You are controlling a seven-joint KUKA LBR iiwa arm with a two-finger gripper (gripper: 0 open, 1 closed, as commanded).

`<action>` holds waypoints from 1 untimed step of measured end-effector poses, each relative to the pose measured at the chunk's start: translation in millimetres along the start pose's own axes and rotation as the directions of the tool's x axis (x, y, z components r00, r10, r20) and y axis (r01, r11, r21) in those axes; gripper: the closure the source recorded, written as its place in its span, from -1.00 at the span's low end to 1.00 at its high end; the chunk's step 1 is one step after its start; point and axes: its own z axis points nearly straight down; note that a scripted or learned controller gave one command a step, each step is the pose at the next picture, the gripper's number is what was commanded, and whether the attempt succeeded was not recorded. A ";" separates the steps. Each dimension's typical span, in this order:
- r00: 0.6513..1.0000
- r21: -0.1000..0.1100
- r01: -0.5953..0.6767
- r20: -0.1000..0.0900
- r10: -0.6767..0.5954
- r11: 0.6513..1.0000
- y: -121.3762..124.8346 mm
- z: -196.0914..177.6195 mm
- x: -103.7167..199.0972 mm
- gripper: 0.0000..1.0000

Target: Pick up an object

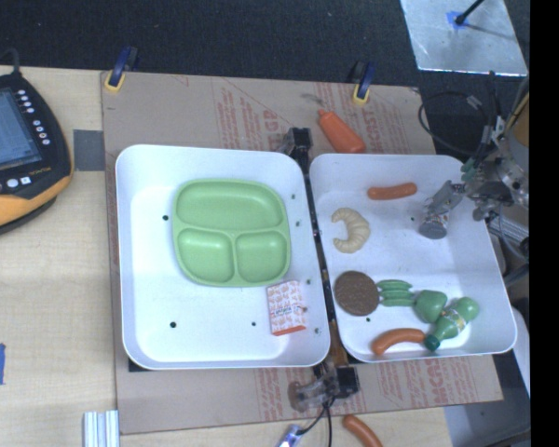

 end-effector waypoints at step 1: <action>1.000 0.003 0.002 0.000 -0.002 1.000 -106.7 92.9 0.4 -1.00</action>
